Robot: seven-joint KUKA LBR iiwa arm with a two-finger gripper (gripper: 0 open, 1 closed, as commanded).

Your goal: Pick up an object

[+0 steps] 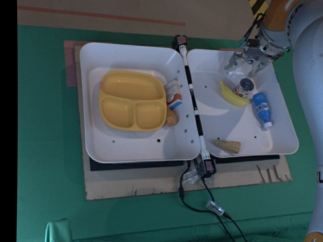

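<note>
No writing or brand on any item can be read from here; the small carton (173, 93) shows only patches of blue, orange and white.

Look at the left bin (101, 145): it holds a yellow divided tray (132, 100) at its centre, nothing visible in any of its three compartments. The carton stands touching the tray's 3 o'clock edge, and a small brown egg-like object (172, 118) sits just beside the tray's 4 o'clock corner.

The right bin (282, 140) holds four things. A banana (232, 95) lies near the centre. At its 1 o'clock, touching its tip, is a small white jar (245, 87) with a dark top and a red band. A blue bottle (261, 109) with a white cap lies at the banana's 4 o'clock, apart from it. A waffle cone (227, 145) rests at the bin's 6 o'clock edge.

You will find the gripper (246, 64) at the bin's 12 o'clock, above the jar; its fingers (232, 62) stand apart, with nothing between them.

Black cables (202, 195) trail over the green surface (50, 185) at 6 o'clock.
</note>
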